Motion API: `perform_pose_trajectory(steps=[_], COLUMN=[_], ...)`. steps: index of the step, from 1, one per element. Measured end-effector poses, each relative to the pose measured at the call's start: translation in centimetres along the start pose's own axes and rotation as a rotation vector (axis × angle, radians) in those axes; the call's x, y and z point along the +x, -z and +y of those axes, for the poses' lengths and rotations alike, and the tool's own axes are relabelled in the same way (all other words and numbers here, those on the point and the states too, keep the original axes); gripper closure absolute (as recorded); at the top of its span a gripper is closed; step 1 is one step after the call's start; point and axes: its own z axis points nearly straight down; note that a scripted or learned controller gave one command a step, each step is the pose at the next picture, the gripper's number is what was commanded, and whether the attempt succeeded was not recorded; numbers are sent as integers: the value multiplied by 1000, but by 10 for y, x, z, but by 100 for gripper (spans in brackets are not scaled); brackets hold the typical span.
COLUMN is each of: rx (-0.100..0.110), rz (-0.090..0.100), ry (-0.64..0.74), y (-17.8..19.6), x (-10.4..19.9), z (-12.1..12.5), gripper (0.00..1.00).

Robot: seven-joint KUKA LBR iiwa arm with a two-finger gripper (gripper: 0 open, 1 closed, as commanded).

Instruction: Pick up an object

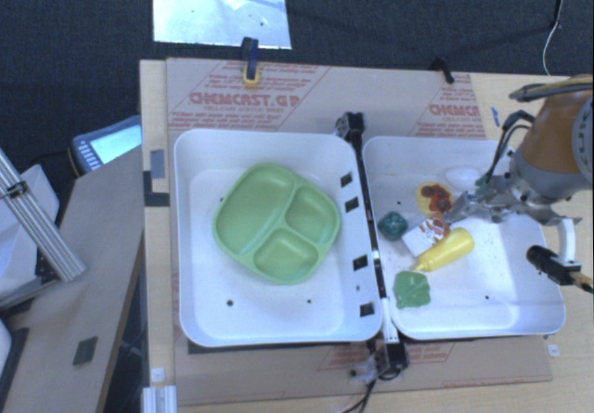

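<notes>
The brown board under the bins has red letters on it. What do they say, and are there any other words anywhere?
"CHEMCAST GP": red print on the brown board, left patch, slightly blurred.
Right patch of red print: the same slanted pattern, too blurred to read for certain.
Small red-and-white packet in the right bin: markings too small to read.

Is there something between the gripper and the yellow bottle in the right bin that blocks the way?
Nothing visible blocks it. The gripper is low in the right bin, just above the yellow bottle. A small red-and-white packet lies beside the bottle's left end, and a red-orange item sits left of the gripper, both off the direct path.
</notes>
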Motion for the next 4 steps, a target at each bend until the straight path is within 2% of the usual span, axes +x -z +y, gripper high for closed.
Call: perform_pose_trajectory(steps=[1,3,4], rx=[-4,-6,-3], rz=[-2,-2,-1], ry=[0,4,4], y=[12,132,158], x=[0,11,11], z=[1,-1,0], gripper=[100,100,100])
